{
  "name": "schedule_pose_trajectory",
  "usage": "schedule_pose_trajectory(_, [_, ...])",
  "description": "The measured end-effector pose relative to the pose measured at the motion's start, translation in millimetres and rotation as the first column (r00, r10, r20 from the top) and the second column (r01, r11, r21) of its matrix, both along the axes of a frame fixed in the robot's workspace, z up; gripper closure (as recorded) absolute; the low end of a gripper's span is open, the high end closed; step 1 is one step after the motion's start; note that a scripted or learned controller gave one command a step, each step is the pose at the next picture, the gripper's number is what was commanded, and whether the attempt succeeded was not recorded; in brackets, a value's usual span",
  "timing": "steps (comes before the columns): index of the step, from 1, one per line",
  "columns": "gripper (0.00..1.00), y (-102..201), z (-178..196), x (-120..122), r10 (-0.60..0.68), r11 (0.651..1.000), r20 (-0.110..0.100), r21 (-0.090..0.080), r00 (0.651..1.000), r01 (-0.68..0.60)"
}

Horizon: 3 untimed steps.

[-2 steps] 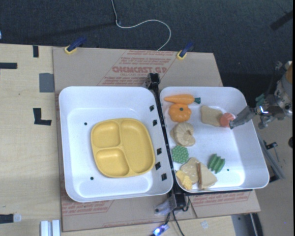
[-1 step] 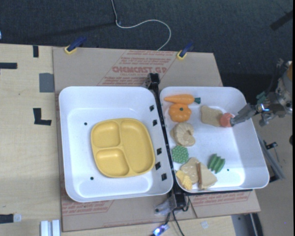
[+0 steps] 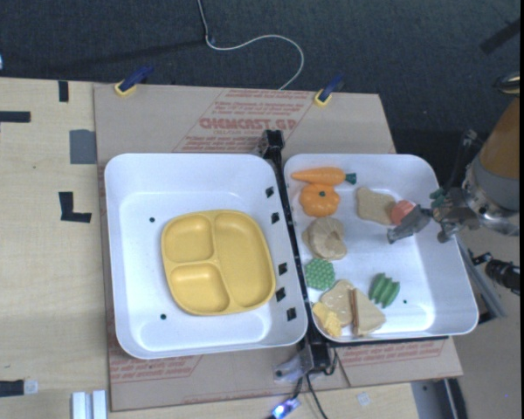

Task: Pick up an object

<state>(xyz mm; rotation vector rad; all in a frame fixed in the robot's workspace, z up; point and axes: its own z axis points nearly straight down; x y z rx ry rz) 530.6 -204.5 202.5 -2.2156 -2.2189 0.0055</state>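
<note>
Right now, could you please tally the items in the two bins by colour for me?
Orange: 2, carrot and round orange fruit
Green: 2, round green piece and green pods
Tan or beige: 3
Yellow: 1, divided plate
Pink-red: 1
Total: 9

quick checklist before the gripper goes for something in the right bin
1. Gripper over the right bin: ok, it sits near that bin's right side.
2. Nothing held yet: cannot tell, a small red piece lies right against it.
3. Targets visible: ok, carrot, orange and green pepper lie unobstructed.
4. Nearest target isolated: not ok, the red piece touches a beige piece.
5. Left bin's yellow tray out of the way: ok.
</note>
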Motion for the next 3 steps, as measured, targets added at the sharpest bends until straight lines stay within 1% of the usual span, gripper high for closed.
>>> schedule_pose_trajectory(1, [0.0,-4.6,-57.3,7.3,0.0,1.0,0.002,-0.001,1.0,0.0])
schedule_pose_trajectory(2, [0.0,-12.9,-107.7,8.4,-0.001,1.0,0.001,-0.001,1.0,0.001])
schedule_pose_trajectory(3, [0.0,-12.2,-118.0,8.7,0.0,1.0,0.005,-0.003,1.0,0.0])
